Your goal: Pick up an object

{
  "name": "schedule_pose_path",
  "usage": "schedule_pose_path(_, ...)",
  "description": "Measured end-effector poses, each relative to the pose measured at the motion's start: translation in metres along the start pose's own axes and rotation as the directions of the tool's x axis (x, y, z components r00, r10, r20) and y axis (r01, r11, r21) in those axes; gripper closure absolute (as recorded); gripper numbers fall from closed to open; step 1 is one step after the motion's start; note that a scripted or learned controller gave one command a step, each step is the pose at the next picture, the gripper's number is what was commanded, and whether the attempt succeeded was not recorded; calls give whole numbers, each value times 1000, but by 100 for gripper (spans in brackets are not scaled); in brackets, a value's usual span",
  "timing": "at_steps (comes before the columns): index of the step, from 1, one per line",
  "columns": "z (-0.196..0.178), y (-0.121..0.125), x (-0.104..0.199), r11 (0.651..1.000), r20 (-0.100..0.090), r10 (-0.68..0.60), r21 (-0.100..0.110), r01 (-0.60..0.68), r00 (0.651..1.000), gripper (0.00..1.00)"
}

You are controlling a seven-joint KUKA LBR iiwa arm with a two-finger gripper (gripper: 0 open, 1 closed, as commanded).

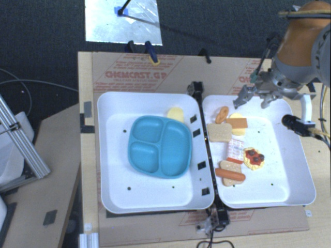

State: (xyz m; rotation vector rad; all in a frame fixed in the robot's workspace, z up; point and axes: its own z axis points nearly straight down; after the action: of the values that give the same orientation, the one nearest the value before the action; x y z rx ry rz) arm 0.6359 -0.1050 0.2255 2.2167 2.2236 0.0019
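Light falls evenly and fairly bright from above, washing the two white bins [155, 200] nearly flat, with soft short shadows under the toy food. A foil-like sheet [122, 13] at the top glares palely (almost blown out). Focus is mildly soft throughout; the dark floor reads grainy.

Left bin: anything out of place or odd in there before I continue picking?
One thing: a pale yellow food piece lies on the left bin floor behind the blue divided plate, apart from the other toy foods in the right bin.
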Motion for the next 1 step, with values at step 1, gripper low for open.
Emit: schedule_pose_path(1, -44, -10, 142, 1000, -7, -16, -5, 16, 1000, 0)
